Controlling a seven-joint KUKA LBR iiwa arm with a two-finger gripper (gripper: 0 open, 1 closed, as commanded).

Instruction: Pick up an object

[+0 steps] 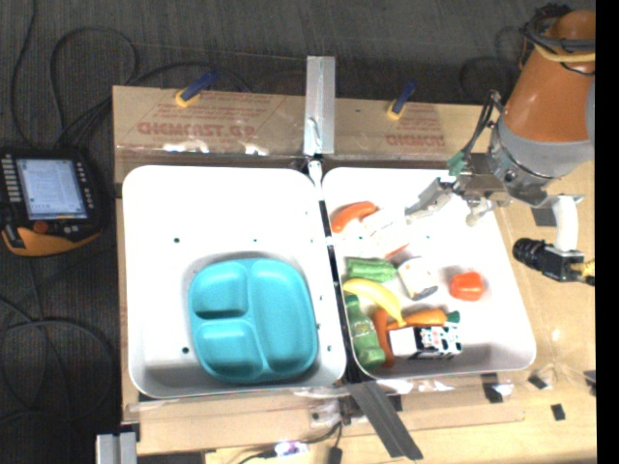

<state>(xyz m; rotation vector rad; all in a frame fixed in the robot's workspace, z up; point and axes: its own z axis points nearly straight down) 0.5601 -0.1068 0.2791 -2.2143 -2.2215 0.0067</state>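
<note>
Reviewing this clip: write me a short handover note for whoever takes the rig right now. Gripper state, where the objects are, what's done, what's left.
Gripper: over the upper part of the right bin, jaws apart, nothing between them.
Objects: all lie in the right bin, mostly along its left side: orange piece, green piece, banana, small white box, printed box. A red tomato sits apart, further right.
Left bin: holds a teal divided plate.
Done: no pick yet.
Left: descend on one object, close, lift.
</note>
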